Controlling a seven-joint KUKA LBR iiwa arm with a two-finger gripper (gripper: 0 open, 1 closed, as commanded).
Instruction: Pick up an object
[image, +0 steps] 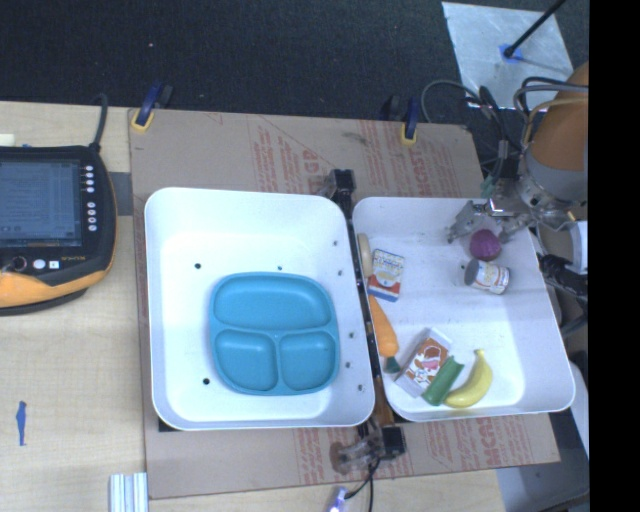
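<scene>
Two white bins are seen side by side on a cardboard sheet. The left bin (170, 300) holds a blue divided plate (272, 332).

The gripper (487, 222) is seen over the far end of the right bin (540, 330), with the grey arm and its orange band (562, 135) reaching in from the right. Its fingers (461, 222) are spread wide, one to each side. A purple ball (485, 243) is seen just under the spread fingers, between them; whether it is touched by them cannot be told. Nothing is seen clamped.

A small can (489, 276) is lying on its side just beside the ball. A small packet (386, 274) lies near the bin's left wall, with a carrot (384, 328) next to it. At the near end a red and white box (424, 362), a green piece (442, 381) and a banana (474, 381) are grouped closely together.

A tablet controller (45, 225) rests on the bench at the left.
</scene>
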